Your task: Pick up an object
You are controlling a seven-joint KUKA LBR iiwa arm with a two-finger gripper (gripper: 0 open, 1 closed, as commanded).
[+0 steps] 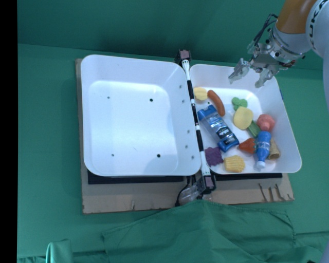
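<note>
The green cloth-covered bench (46, 128) carries a brown cardboard sheet (128, 203), likely a base that keeps the two bins square to each other. On it sit the shallow white plastic left bin (103, 67), holding no objects, and the shallow white plastic right bin (288, 149), joined along their inner edges by a black-and-white divider bar (191, 110); the side-by-side layout suggests one bin supplies objects and the other receives them. The grey arm with its orange band (295, 13) reaches in from the right and hangs above the far edge of the right bin. Its two-finger gripper (252, 73) is spread apart, with nothing between the fingers, pointing down toward the bin's far rim, apart from every object. All candidate objects lie in the right bin: a blue rectangular foil packet (218, 128) lies diagonally near the divider, a blue plastic bottle with white cap (262, 147) lies toward the near right, a yellow rounded toy (242, 117) sits mid-bin, and an orange sausage-shaped toy (216, 102) lies nearest the gripper. A small purple piece (213, 155) and a yellow ridged piece (234, 164) rest by the near wall. Judgement: no object picked yet; descent comes next.
</note>
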